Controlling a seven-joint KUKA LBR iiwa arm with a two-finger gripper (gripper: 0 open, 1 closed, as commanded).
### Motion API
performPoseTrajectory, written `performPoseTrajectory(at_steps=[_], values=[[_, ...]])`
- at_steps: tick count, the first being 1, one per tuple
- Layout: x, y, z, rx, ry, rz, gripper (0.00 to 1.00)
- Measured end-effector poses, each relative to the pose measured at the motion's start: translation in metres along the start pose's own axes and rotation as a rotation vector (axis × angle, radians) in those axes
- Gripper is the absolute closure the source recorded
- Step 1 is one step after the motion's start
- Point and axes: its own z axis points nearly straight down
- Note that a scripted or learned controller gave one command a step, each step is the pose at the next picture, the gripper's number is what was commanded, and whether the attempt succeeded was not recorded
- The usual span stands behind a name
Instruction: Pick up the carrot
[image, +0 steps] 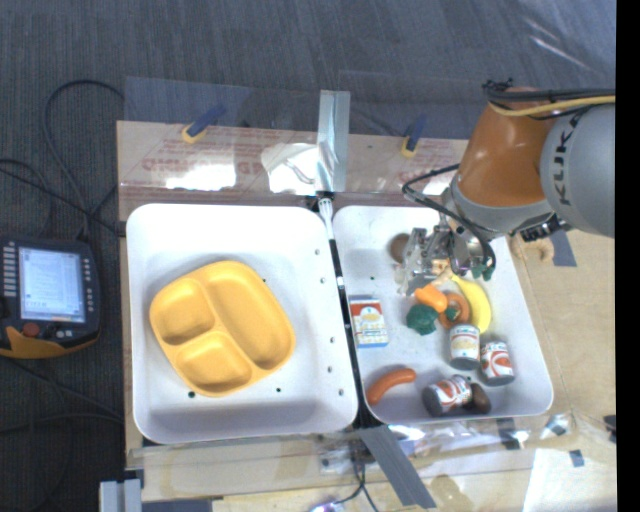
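orange and green marked the carrot (428, 303) in the right bin (530, 395), where it lay near the middle with its leafy end pointing toward the box (369, 322) by the divider. the banana (473, 301) sat just beside it, touching or nearly so, and two small cans (479, 353) stood just below, so the carrot was crowded on that side and freer toward the bin's middle. the gripper (432, 262) hung directly above the carrot's orange end, apparently lined up for a descent; whether it was spread or pressed together could not be told from this slanted view, and nothing could be seen pinched in it. a sausage (389, 382) and a dark jar (453, 395) lay near the front wall, well clear of the approach. the yellow tray (220, 325) rested alone in the left bin (165, 225), likely out of the way of picking.
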Motion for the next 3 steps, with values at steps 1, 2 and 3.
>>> performPoseTrajectory(at_steps=[1,2,3], values=[[0.052,-0.029,0.039,-0.003,0.008,-0.302,1.0],[0.117,0.012,-0.109,-0.003,-0.003,-0.534,1.0],[0.115,0.071,-0.027,-0.006,0.01,-0.274,1.0]])
